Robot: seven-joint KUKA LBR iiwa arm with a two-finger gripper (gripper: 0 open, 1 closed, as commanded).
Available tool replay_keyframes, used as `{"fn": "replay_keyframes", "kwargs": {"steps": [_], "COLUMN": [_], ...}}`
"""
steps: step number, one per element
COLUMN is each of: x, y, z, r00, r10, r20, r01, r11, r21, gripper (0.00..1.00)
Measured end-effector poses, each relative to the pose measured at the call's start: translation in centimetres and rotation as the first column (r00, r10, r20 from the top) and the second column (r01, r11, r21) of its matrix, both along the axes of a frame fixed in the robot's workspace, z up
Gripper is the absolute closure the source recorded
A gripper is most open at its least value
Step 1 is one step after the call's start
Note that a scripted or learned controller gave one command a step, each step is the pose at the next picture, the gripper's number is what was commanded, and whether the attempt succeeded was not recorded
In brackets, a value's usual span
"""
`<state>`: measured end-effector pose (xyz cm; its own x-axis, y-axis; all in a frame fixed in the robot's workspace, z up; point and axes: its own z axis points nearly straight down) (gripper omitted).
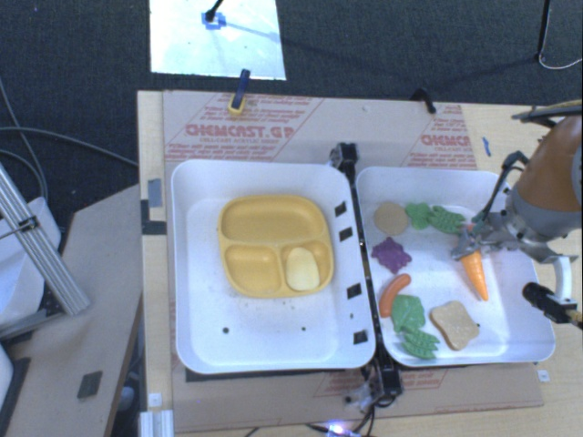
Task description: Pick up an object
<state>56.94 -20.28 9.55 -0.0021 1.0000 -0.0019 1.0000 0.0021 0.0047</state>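
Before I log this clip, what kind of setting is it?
Probably a robotics lab test bench, not a kitchen: two white bins sit on cardboard, toy food like a carrot and bread slice fills the right one, and cables trail over dark carpet.

"CHEMCAST GP" on bench sheet

Bench, cardboard sheet on it, two white bins atop

Left bin: white plastic, smooth, slight sheen. Divided tray: yellow plastic, matt. Carrot: orange plastic, glossy. Bread slice: tan, matt, foam-like. Sheet under bins: printed brown cardboard, matt. Tabletop: pale wood, smooth.
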Motion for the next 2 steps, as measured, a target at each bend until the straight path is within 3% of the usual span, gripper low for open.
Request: {"fn": "replay_keyframes", "kwargs": {"steps": [2], "x": [1.5], "y": [-0.3], "z": [1.5], "r00": [1.0], "r10": [0.002], "r20": [-0.001], "r01": [-0.002], "r11": [1.0], "r21": [0.001], "gripper": [1.0]}}
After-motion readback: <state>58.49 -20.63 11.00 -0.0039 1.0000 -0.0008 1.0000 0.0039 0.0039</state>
